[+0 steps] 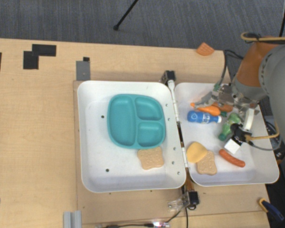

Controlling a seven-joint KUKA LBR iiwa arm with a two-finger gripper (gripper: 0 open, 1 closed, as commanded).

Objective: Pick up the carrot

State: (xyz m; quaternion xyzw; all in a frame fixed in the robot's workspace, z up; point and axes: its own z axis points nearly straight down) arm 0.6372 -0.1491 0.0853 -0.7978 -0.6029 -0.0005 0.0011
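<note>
You are looking at two white bins: the left bin (92, 141) is showing a teal divided plate (136, 120), and just below that plate a tan, speckled toast slice (151, 158) is lying. In the right bin (256, 175), the orange carrot (210, 110) is sitting just above a blue bottle with a white label (204, 118). Below the bottle you are seeing a pale yellow piece (196, 152), another tan slice (207, 165) and a red-orange sausage (232, 158). The arm (270, 70) is showing grey with an orange band.
</note>
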